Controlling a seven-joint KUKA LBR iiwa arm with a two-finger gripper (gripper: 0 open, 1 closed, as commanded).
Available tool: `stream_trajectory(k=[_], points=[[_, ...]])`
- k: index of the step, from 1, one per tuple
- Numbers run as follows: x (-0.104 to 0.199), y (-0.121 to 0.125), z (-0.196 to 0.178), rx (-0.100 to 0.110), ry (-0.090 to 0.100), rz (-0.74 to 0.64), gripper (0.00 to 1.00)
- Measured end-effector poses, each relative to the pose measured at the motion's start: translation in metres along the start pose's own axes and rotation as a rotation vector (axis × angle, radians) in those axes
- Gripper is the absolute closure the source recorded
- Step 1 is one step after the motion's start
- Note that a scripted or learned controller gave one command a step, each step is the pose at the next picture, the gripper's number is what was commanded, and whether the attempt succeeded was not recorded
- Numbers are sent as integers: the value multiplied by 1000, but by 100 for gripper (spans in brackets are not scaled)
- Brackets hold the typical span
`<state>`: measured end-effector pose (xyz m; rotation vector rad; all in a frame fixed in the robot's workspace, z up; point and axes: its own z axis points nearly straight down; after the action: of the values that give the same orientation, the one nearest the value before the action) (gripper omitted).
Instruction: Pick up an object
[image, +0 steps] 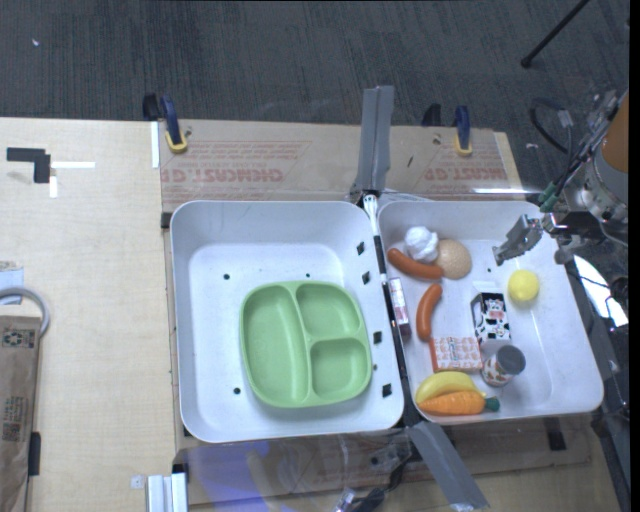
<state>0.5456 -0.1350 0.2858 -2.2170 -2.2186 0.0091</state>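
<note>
- Left bin (200, 300) holds a green divided plate (305, 343).
- Right bin (570, 390) holds the objects: sausages (414, 265), banana (447, 383), carrot (458, 403), lemon (523, 286).
- Gripper (520, 240) hovers at the lemon's twelve o'clock, holding nothing; finger spread unclear.

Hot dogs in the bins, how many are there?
2. One hot dog lies across the upper left of the right bin, below the white garlic. The other hot dog stands lengthwise just below it. None look hidden.
</note>
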Motion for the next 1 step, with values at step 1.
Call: stream_trajectory(k=[1], points=[[-43,5,117,0,2,9,0]])
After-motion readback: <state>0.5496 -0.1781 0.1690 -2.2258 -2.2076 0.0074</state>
